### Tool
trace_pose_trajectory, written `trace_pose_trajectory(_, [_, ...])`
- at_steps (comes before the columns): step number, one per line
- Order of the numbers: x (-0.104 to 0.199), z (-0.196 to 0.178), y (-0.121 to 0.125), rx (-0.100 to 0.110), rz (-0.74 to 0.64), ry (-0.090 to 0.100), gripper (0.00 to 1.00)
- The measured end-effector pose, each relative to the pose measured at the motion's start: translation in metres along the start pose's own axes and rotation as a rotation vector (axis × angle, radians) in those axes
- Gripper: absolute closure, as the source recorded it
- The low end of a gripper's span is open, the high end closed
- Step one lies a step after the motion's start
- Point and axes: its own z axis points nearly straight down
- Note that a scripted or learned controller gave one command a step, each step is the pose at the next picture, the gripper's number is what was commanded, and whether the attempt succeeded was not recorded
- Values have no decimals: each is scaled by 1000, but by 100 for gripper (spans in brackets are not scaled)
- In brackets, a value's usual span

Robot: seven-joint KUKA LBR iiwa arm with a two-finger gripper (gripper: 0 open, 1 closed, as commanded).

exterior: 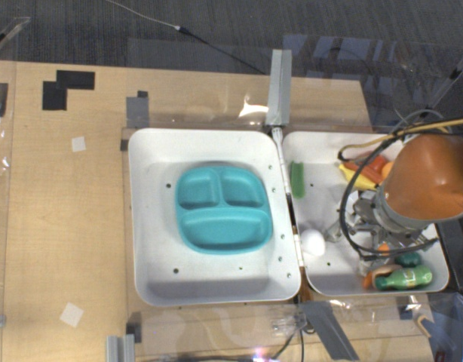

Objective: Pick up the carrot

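jaws (382, 241) are positioned low in the right bin (322, 281), hidden under the wrist and its orange band (427, 178); whether they are open or shut cannot be told, and nothing is seen held between them. black cables (351, 213) are looped around the wrist on its left side. the carrot (375, 169) is seen at the back of the right bin, just beside the orange band and partly covered by it, with a yellow item (351, 173) touching it on the left. a green bottle with an orange cap (401, 279) is laid at the front of the bin, near the wrist. a white ball (313, 242) is placed by the bin's left wall, and a green stick-shaped item (297, 179) is laid further back along that wall. a teal divided tray (222, 208) is set in the middle of the left bin (152, 202). both bins are carried side by side on the wooden surface (58, 225).
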Motion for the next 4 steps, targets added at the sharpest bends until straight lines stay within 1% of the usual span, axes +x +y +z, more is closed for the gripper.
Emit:
trace_pose_trajectory(1, [-4, -13, -2, 9, -3, -7, 100])
trace_pose_trajectory(2, [-4, -13, -2, 8, -3, -6, 0])
trace_pose_trajectory(3, [-39, -69, -89, 0, -87, 3, 0])
trace_pose_trajectory(4, [34, -2, -30, -2, -267, 2, 0])
